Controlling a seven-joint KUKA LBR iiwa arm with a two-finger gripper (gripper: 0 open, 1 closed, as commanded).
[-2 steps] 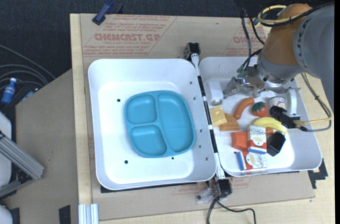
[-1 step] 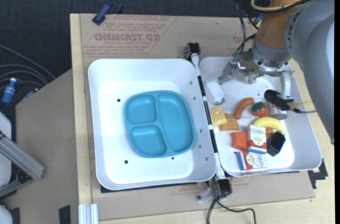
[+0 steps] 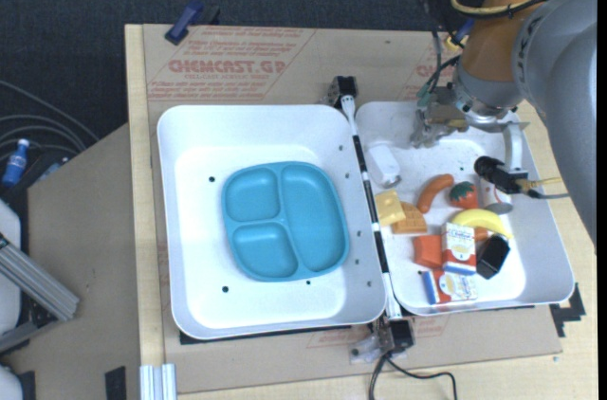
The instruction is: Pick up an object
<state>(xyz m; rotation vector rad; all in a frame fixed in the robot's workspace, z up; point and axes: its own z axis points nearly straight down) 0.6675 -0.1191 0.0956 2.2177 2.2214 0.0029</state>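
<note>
My gripper (image 3: 427, 129) hangs over the far end of the right bin (image 3: 545, 242), below the arm's orange band. It is above bare bin floor, a little behind and to the right of a white object (image 3: 384, 166). Nothing shows in its grasp. Closer to the front lie an orange sausage (image 3: 434, 190), a red fruit with a green top (image 3: 463, 194), a banana (image 3: 479, 220), a yellow block (image 3: 389, 203) and an orange wedge (image 3: 410, 221). A red block (image 3: 429, 249), a small carton (image 3: 460, 248), a black piece (image 3: 493, 256) and a flat box (image 3: 455, 287) fill the front.
The left bin (image 3: 185, 199) holds a blue divided plate (image 3: 285, 220). A black divider rail (image 3: 368, 199) runs between the bins. The grey arm (image 3: 560, 57) covers the right bin's far right corner. A blue item (image 3: 183, 24) lies on the board's far left corner.
</note>
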